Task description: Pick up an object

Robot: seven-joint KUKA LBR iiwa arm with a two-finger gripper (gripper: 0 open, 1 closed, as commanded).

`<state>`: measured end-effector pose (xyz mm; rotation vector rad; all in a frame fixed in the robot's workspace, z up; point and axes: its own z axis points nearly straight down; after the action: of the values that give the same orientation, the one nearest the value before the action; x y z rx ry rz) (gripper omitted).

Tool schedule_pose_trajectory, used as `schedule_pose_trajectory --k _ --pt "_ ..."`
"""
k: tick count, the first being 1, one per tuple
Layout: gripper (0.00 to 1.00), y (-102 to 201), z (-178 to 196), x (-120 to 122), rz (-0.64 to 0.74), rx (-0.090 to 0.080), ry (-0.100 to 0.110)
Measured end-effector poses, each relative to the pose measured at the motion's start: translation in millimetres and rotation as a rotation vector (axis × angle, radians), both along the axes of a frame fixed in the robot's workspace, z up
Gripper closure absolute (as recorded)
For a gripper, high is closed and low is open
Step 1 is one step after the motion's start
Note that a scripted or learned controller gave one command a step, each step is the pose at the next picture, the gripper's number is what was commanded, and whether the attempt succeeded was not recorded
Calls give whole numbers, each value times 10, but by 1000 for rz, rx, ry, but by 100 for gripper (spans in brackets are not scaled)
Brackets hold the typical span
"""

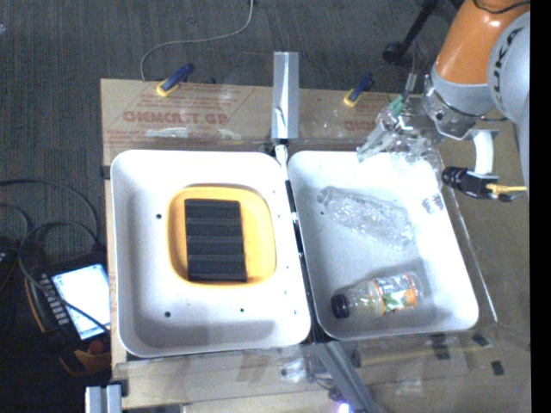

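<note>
Bottles are the things to pick: 2 lie in the right bin (465,312). The labelled bottle (379,296) rests near the front wall, well apart from the gripper (398,130), which hangs over the bin's back right corner. Its long axis runs left-right, dark cap to the left, slightly tilted. The clear bottle (366,214) lies mid-bin, nearer the gripper, its long axis slanting from upper left to lower right. Something clear and crumpled (398,147) sits right at the gripper's tip, but whether the fingers grip it, or how far they are spread, cannot be told. 1 yellow tray (263,231) with 1 black ridged block (215,240) lies in the left bin (138,231).
</note>
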<state>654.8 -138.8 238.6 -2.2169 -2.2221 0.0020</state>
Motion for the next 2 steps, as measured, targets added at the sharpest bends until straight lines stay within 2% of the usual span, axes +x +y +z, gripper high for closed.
schedule_pose_trajectory --k 1,2 --pt "0 -190 -235 -297 51 -4 0" --pt "0 -471 -633 -1048 223 0 -1"
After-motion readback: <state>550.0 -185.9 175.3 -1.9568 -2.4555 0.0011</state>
